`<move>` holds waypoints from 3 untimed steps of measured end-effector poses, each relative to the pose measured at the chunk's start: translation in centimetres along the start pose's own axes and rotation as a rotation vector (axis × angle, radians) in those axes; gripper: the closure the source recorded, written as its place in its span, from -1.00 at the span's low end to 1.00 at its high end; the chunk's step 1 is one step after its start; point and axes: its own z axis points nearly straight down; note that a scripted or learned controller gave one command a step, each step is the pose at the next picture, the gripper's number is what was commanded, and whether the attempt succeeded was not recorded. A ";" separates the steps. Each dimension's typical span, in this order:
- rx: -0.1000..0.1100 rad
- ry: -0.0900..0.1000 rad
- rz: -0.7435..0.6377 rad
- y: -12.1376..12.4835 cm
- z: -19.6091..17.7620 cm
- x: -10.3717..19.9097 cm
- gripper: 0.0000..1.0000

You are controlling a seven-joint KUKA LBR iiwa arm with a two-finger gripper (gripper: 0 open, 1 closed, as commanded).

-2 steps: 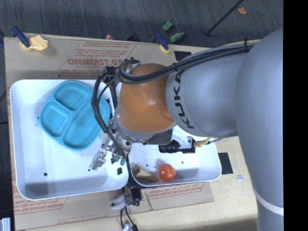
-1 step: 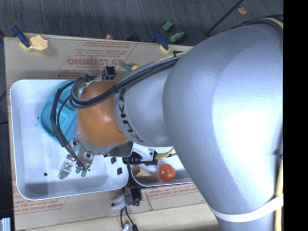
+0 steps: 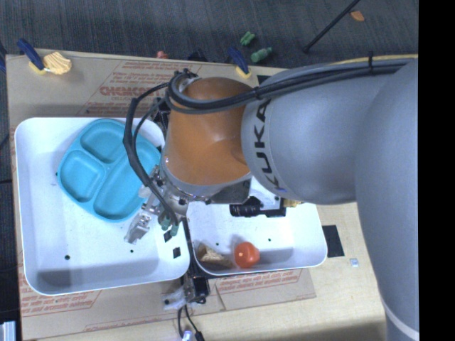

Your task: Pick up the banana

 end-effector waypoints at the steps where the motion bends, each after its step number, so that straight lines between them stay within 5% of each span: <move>1: 0.000 0.000 -0.160 7.6 -6.3 -0.3 -1.00; 2: -0.010 -0.004 -0.035 7.7 11.8 -4.3 -1.00; 3: 0.001 0.002 0.078 14.3 13.3 -6.1 -1.00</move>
